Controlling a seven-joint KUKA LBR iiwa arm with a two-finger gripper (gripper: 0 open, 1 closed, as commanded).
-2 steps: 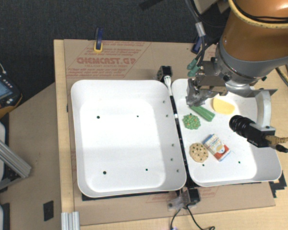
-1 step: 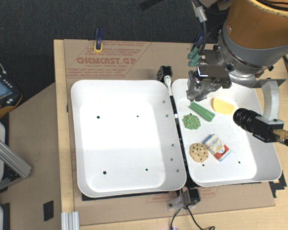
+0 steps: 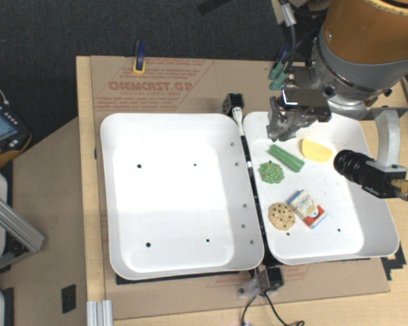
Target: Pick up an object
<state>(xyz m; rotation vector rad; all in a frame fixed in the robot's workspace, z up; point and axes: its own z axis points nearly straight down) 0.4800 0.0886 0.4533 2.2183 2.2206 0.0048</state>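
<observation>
**A:** What is in your right bin [image 3: 367, 246]?

**B:** Smooth white plastic, holding five things: a green stick [image 3: 287, 158] at its 11 o'clock, a yellow oval [image 3: 317, 150] at 12, a bumpy green disc [image 3: 272, 172] at 10, a speckled round cookie [image 3: 281, 216] at 7, and a small printed carton [image 3: 307, 208] beside it.

**A:** And your pincer [image 3: 283, 129]?

**B:** It hangs from the grey arm [image 3: 367, 39] entering at 1 o'clock, tip at the green stick's upper end. You cannot tell whether it is apart or together.

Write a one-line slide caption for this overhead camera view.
Grey KUKA arm's gripper poised above a green bar-shaped block in the right white bin, beside a yellow wedge, round cookie and small carton.
</observation>
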